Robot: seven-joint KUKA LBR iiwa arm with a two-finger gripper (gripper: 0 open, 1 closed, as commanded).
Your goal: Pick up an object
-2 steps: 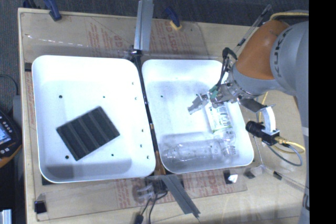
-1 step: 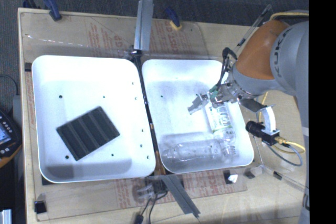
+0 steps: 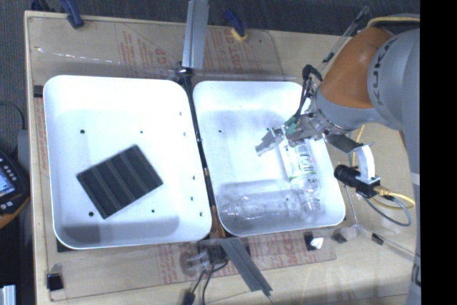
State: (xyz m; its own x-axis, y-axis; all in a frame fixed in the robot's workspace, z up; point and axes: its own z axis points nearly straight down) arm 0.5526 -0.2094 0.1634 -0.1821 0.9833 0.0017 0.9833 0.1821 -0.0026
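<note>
Two clear plastic bottles are lying in the right bin (image 3: 214,153): one labelled bottle (image 3: 300,164) is lying along the bin's right side, and a second clear bottle (image 3: 260,207) is lying along its near edge, their ends close together in the near right corner. The gripper (image 3: 275,139) is hovering just beside the labelled bottle's top end, gripping nothing visible; how wide it stands cannot be told. A dark ribbed slab (image 3: 119,180) is lying in the left bin (image 3: 64,96), toward the worktop's (image 3: 285,46) left side.
</note>
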